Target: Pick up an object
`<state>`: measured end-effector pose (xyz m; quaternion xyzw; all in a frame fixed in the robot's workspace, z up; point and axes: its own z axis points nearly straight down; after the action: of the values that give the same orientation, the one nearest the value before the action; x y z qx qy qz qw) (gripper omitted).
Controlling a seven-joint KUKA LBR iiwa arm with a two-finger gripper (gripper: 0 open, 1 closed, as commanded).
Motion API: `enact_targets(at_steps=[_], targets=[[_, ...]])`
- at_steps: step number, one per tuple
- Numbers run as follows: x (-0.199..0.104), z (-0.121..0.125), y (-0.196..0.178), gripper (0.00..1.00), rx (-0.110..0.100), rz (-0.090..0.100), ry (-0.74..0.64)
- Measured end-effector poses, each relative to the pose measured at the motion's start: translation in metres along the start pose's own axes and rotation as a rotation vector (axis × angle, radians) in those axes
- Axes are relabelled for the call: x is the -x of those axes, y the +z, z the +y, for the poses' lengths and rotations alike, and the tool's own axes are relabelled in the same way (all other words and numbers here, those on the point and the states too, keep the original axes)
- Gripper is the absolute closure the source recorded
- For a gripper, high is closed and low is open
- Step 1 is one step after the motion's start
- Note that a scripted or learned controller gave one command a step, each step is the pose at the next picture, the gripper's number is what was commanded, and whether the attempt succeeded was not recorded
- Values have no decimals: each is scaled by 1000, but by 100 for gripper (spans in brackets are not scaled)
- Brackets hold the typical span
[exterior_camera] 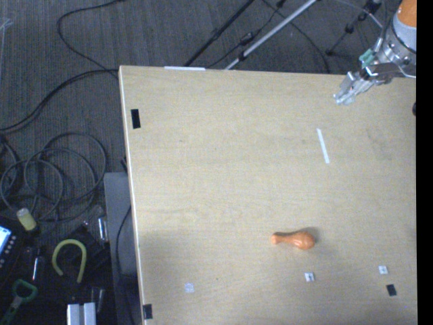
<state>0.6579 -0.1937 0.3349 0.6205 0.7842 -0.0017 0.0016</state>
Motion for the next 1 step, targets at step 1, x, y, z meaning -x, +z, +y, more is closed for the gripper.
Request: enact_targets(at_steps=[1], targets=[[-36,-26,97,100,-3,3,126]])
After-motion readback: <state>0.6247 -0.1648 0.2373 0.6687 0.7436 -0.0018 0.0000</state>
